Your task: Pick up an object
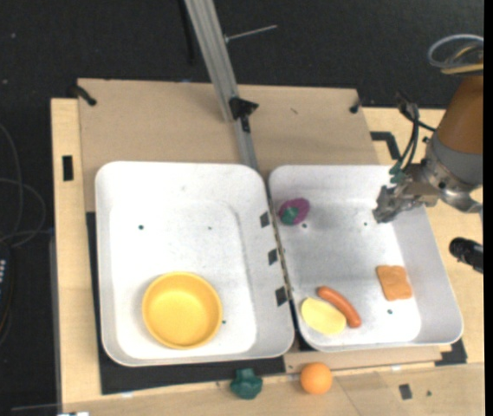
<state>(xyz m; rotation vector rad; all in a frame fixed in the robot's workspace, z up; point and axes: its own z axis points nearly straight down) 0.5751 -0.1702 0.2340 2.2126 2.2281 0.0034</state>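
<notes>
The task names no particular object. The right shallow white bin point(419, 258) holds four candidates: a small purple-and-green rounded toy point(294, 211) near its 10 o'clock corner, a flat orange-tan block point(393, 282) toward 4 o'clock, and a red-orange sausage-shaped piece point(340, 306) lying just beside, perhaps touching, a pale yellow rounded piece point(322, 316) at 6 o'clock. The two-finger gripper point(386, 211) of the grey arm hangs over the bin's 2 o'clock region, well apart from all four; nothing is visible in its grasp, and how far it is opened cannot be told. The left shallow white bin point(125, 198) carries a yellow round bowl point(182, 309) at its 7 o'clock. On the wooden bench point(185, 120), outside the bins at 6 o'clock, rest an orange ball point(315, 378) and a dark green small object point(246, 384).
</notes>
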